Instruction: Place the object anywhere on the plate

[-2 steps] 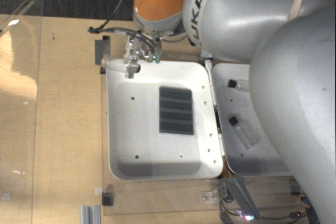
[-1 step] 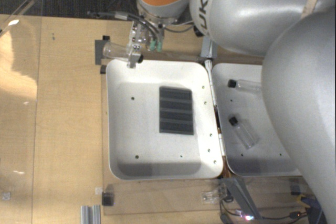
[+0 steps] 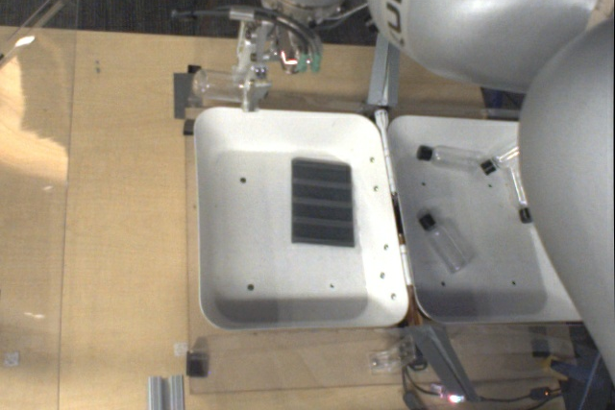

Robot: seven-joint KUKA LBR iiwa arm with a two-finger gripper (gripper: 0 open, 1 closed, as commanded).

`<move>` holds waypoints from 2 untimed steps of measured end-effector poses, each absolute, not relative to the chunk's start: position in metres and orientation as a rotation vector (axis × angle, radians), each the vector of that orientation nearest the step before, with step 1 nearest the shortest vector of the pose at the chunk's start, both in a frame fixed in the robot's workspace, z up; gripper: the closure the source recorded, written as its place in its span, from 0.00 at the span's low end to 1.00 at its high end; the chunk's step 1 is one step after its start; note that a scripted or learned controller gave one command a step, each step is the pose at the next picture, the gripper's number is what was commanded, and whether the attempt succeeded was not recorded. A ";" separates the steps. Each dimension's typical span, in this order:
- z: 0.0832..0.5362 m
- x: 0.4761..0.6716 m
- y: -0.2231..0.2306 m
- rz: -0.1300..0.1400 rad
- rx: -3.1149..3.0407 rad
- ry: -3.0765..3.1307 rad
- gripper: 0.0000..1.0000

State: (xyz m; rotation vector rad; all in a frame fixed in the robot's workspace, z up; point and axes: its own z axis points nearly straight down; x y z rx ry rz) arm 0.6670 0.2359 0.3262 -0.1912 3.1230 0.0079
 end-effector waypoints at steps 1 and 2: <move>0.329 0.670 0.236 0.006 -0.672 3.055 1.00; 0.342 0.671 0.237 0.012 -0.668 3.044 1.00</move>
